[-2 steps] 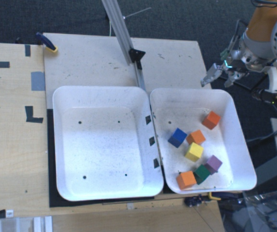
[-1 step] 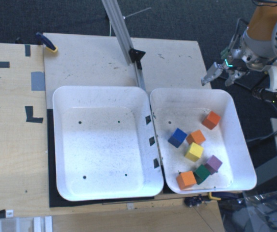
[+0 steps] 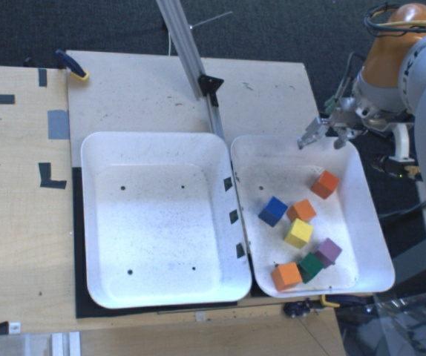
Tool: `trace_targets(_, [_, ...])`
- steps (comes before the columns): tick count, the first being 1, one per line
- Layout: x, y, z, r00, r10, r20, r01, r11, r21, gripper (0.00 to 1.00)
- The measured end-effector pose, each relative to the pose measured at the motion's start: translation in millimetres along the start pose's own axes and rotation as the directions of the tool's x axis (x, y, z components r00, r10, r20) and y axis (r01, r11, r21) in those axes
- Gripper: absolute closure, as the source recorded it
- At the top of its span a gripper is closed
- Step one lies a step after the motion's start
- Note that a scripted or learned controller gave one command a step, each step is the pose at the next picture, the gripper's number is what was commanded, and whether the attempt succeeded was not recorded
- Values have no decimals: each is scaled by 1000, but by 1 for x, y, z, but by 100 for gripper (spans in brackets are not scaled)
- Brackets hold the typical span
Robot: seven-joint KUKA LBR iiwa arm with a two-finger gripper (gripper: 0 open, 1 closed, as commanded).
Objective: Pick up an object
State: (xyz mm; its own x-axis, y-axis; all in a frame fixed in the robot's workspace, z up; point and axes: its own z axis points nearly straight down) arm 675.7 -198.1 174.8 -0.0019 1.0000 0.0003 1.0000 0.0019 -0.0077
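Camera view: pale wooden desk (image 3: 20,199) on dark carpet (image 3: 287,21).
Claw (image 3: 321,136) spread open, holding nothing, at one o'clock over the right bin (image 3: 369,221); coloured blocks (image 3: 299,233) lie at its five o'clock.

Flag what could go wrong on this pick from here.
1. The green wooden cube, purple wooden cube and one orange wooden cube sit packed together; a finger may land on a neighbour instead of beside its target.
2. The tool hangs over the right white plastic bin's far rim and might clip it when descending.
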Motion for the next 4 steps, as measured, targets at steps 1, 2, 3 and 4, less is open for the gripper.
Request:
trace_targets(1, [1, 2, 45, 1000, -1, 0, 1, 1000, -2, 0])
trace_targets(2, [0, 1, 82, 1000, 2, 1, -2, 1000, 9, 0])
trace_targets(3, [0, 1, 72, 1000, 1, 1, -1, 1000, 9, 100])
trace_targets(4, [-2, -7, 23, 1000, 2, 2, -2, 1000, -12, 100])
